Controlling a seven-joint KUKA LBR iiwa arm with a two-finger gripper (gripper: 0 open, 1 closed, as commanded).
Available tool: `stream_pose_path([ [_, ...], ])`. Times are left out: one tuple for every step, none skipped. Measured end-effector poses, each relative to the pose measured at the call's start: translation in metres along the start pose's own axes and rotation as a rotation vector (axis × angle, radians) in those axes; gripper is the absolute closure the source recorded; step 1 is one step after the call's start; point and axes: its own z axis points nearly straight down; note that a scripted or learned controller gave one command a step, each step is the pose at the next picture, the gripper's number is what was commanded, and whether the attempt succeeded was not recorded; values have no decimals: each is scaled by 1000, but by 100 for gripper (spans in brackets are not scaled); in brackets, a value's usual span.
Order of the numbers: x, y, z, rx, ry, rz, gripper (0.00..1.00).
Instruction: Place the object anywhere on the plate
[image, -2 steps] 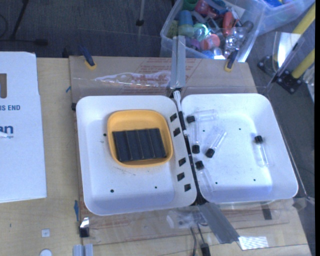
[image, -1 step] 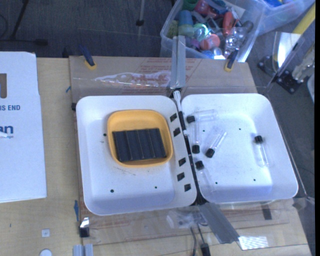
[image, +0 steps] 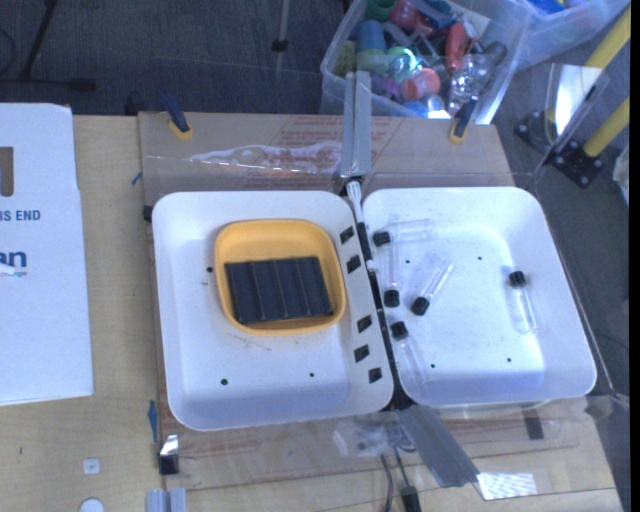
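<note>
A: Where is the object?

B: A dark grey, ribbed rectangular block (image: 278, 288) lies flat on the yellow, rounded-square plastic plate (image: 280, 232), inside its rim, a little toward the near edge.

A: And the plate?

B: It lies in the left shallow white bin (image: 180, 300), toward the far side and near the wall shared with the right shallow white bin (image: 560, 300).

A: What is in the right one?

B: Several clear plastic vials with black caps. One (image: 432, 280) lies slanted left of centre, another (image: 520, 300) lies toward the right wall, and a third (image: 405, 233) lies at the far left. All are well apart from the plate.

A: The gripper: apart or together?

B: I cannot tell.

A: Anything else?

B: A clear tub of bright toys (image: 420, 50) stands beyond the bins, and a white printed carton (image: 40, 250) lies at the left.
</note>
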Motion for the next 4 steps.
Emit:
stream_pose_path([
  [-48,3,60,-1,0,-169,100],
  [-69,7,0,2,-7,-422,100],
  [-69,6,0,1,-7,-422,0],
  [-70,7,-13,2,-19,-419,100],
])
